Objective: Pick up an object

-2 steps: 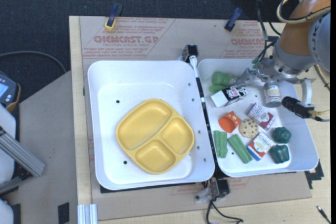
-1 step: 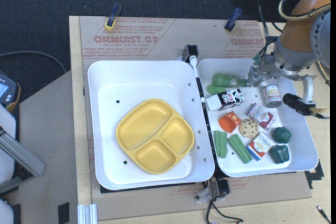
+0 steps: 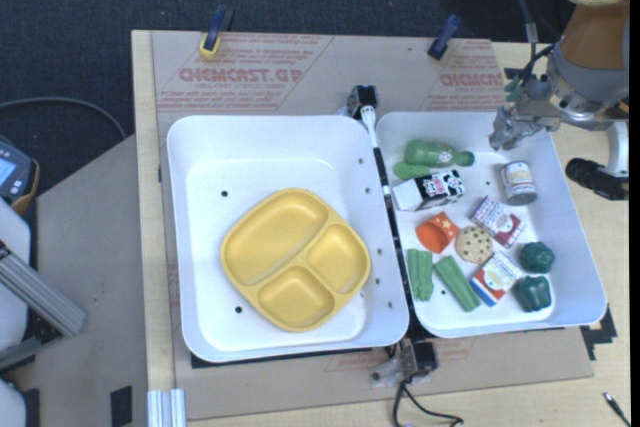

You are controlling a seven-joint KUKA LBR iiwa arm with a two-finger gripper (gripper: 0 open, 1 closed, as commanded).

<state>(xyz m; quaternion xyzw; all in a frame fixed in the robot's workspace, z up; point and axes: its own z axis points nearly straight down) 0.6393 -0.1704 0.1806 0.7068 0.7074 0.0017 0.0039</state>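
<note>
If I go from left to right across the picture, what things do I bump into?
Yellow tray → green bottle → cookie → little can → green pepper, with the robot's hand hanging above the can.

My arm runs off the right edge, so I see only the orange band and the grey wrist below it. My gripper hangs over the far corner of the right bin, too small and dark for me to judge how its fingers stand. The print on the small packets and on the red, white and blue carton is too fine to read. The tin can has a label I cannot make out. A device with a blue screen is cut by the left edge. The green bottle partly covers something green beneath it.
</note>
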